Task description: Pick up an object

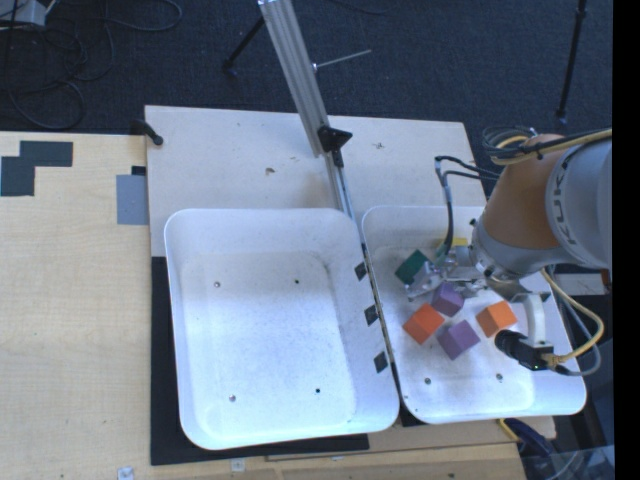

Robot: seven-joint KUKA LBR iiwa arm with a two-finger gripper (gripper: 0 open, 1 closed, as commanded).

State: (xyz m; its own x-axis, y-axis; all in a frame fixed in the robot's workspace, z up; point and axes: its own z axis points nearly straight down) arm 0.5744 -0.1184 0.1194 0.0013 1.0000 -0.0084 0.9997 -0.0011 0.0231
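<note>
In the right bin [480, 393] lie several small blocks: a green one [411, 266], an orange one [424, 323], a purple one [459, 338], another purple one [447, 299] and a second orange one [495, 318]. My gripper [447, 279] reaches down from the right into this cluster, just above the upper purple block and right of the green one. The arm's wrist hides the bin's upper right part.
The left bin [265, 328] sits beside the right one, with black clips [370, 314] on the shared edge. A slanted aluminium rail [300, 78] rises behind the bins. Cables [560, 353] run past the right bin's right side.
</note>
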